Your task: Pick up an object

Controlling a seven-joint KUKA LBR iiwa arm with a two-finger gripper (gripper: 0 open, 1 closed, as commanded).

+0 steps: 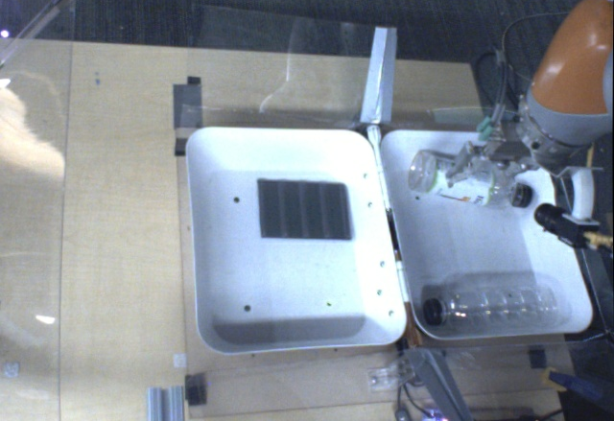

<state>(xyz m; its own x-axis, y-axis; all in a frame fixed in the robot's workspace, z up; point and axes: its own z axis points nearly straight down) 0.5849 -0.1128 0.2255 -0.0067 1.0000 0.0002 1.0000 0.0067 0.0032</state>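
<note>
Gripper (484, 160) over right bin (566, 246); can't tell finger state. Possibly holding clear bottle (451, 175) — slick plastic could slip out.

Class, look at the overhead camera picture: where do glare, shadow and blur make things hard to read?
Camera view: glare whitens the bench's left edge; soft shadow fills the left white bin's near wall; the clear plastic bottle with a dark cap almost melts into the right white bin; the gripper looks blurred.
</note>
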